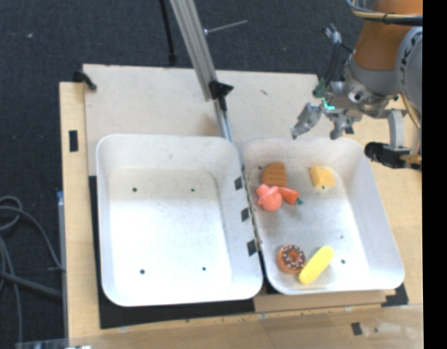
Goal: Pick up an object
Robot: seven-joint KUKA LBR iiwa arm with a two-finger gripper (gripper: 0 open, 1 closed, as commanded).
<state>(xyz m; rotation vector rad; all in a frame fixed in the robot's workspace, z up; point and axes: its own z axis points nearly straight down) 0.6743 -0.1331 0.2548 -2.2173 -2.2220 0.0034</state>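
Observation:
The right bin (368, 195) holds several small items. A brown bread-like piece (274, 174) lies near its back left, with a pink and orange toy (272, 196) just in front of it. A yellow block (323, 177) sits toward the back right. At the front lie a brown ringed donut (290, 258) and a yellow banana-like piece (315, 265). My gripper (324, 123) hangs above the back rim of the right bin, its two fingers spread apart with nothing between them.
The left bin (114, 195) stands beside the right one. A slanted metal post (198, 46) rises behind the bins, with its clamp near their shared corner. The arm's grey and orange body (383, 27) fills the upper right.

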